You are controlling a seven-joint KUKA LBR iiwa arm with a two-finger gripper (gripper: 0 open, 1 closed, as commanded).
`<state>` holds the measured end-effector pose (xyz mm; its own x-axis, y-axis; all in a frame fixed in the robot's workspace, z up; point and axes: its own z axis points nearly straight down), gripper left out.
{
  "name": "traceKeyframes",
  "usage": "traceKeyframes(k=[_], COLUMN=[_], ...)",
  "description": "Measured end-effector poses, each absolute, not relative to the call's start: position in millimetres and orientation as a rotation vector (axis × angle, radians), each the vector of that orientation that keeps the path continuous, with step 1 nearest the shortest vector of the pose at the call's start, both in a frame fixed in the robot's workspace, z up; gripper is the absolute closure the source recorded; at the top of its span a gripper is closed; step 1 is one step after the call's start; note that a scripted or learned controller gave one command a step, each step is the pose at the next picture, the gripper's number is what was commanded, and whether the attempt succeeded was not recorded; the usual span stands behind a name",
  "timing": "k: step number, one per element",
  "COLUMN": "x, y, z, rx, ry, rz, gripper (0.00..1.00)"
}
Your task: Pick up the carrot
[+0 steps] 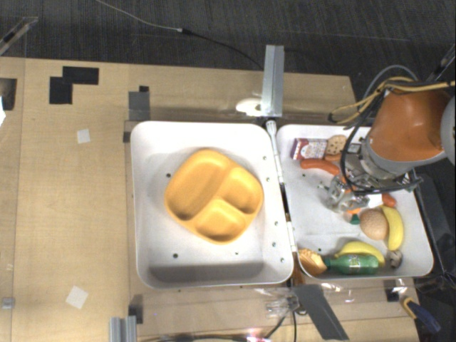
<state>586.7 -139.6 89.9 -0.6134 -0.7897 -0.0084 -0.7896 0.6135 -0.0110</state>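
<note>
Nearest you, along the front wall of the right bin [425, 261], lie a green vegetable [355, 263], a yellow banana [361, 249] curved above it, and a brown pastry-like piece [311, 261] in the front left corner. Just behind them sit a round tan item [373, 224] and a second banana [394, 226] standing on end beside it.

Further in, the gripper [342, 195] hangs low over the middle of this bin, under the arm's orange band [410, 125]. You cannot tell whether the jaws are open or closed; dark cables and metal parts blur together there.

The carrot [322, 166] lies past the gripper, towards the bin's back left. It is orange-red, its long axis running roughly left to right with a slight slope down to the right. Which end is the tip is unclear. Just behind it rests a small printed packet [312, 148] and a cookie-like disc [336, 147].

The left bin [146, 191] holds a yellow divided dish [214, 194], resting near its centre.

Both bins sit on a pale wooden tabletop [64, 212] with black marks at its far left. Beyond is dark carpet [214, 6], crossed by a thin cable [128, 13].
</note>
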Motion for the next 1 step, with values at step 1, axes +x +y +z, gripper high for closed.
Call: traceKeyframes(k=[1], x=[586.1], y=[-139.6], z=[89.1], rx=[-1.374], ry=[2.813], rz=[-0.008], gripper=[0.0])
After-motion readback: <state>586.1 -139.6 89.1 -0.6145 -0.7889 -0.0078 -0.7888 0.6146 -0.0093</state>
